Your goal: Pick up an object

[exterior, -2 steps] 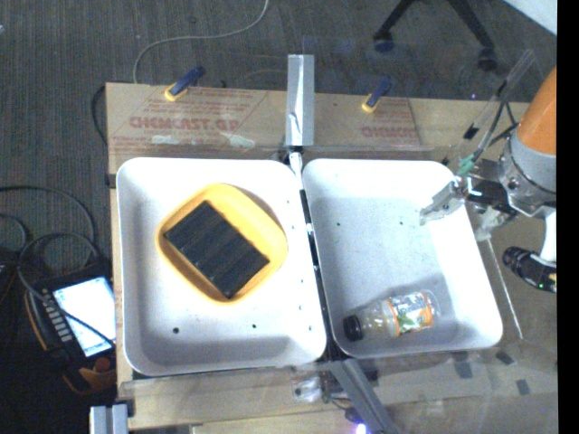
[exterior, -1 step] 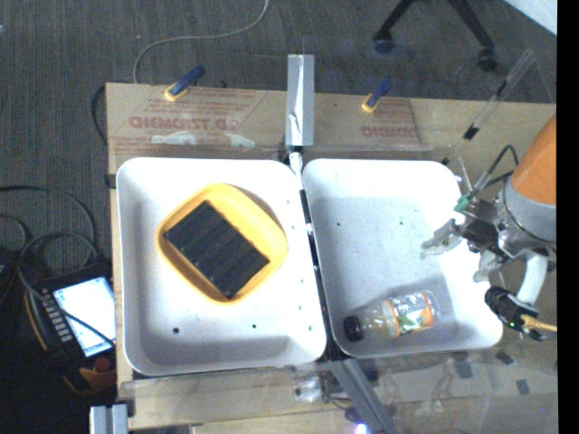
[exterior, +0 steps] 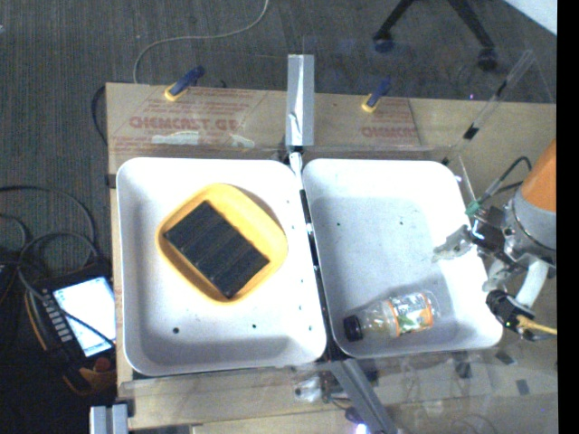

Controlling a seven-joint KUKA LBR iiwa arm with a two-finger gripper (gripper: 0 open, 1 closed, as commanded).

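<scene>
Clear plastic drink bottle with an orange label and dark cap, lying on its side in the right white bin, close along that bin's near edge and toward its near right corner. Long axis roughly parallel to that near edge, tilted a little so the base end sits slightly farther from the edge than the cap. Cap pointing toward the bin's near left corner, base toward the right wall. Nothing touching it.

Grey arm with orange band coming in over the right bin's right edge, its two-finger gripper hanging at that edge, about midway along it. Cannot tell from this slanted view how the gripper stands, whether apart or together; nothing seen held in it.

Key relation, as a judgement: bottle lying toward the near edge from the gripper and a little inward from the right wall, base end nearer to it than the cap. Likely call for a closing line set across the bottle's long axis, around the labelled middle, with a descent away from the wall. Risks: rolling of the round body, crowding against the near rim.

Left white bin bearing a yellow tray with a dark ribbed insert, well apart from the arm and a less handy pick.
</scene>
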